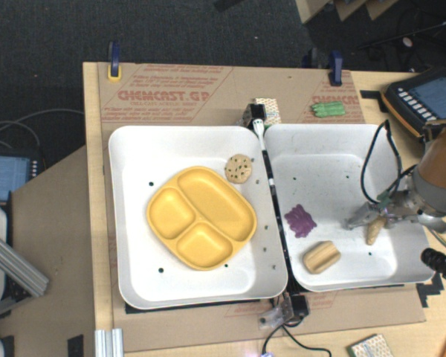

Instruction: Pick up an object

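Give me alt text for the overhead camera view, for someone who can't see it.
A robot arm's gripper reaches from the right into the right white bin, which holds a tan bread-roll-like object and a purple object. The left white bin holds a yellow divided plate and a cookie.

**Two bins, side by side on the table**

The left bin (126, 222) holds a divided tray (201, 216) at its centre, with a cookie (238, 168) just beside the tray at its 1 o'clock. In the right bin (320, 151), a flat scrap (299, 220) lies toward 9 o'clock, a bread roll (321, 256) at 7 o'clock, and the tool (373, 225) toward 4 o'clock.
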Controlling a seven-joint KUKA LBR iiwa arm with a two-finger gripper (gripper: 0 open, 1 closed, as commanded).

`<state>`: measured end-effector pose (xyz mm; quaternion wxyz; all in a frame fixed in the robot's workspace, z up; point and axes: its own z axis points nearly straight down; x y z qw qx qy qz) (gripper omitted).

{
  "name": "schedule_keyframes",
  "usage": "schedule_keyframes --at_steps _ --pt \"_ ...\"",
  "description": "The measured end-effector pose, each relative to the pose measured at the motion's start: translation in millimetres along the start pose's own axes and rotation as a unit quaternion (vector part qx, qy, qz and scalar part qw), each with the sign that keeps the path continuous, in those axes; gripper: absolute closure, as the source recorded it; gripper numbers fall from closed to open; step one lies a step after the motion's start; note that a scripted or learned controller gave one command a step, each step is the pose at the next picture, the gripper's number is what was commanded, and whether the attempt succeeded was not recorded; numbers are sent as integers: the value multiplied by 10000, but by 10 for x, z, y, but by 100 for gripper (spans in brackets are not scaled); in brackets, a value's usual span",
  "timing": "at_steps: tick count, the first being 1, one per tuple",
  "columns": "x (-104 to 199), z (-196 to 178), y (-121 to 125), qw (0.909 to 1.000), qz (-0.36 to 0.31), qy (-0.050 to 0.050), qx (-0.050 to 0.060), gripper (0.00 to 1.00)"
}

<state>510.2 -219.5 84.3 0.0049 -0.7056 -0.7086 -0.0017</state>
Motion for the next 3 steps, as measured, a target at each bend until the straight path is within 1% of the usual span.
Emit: schedule_keyframes --at_steps 1,2,3 --pt "-24 -106 2 10000 10 -42 -36 100" --pt "802 10 279 10000 -20 -33 -23 100" --pt "1449 -1057 551 10000 -18 -46 -76 100"
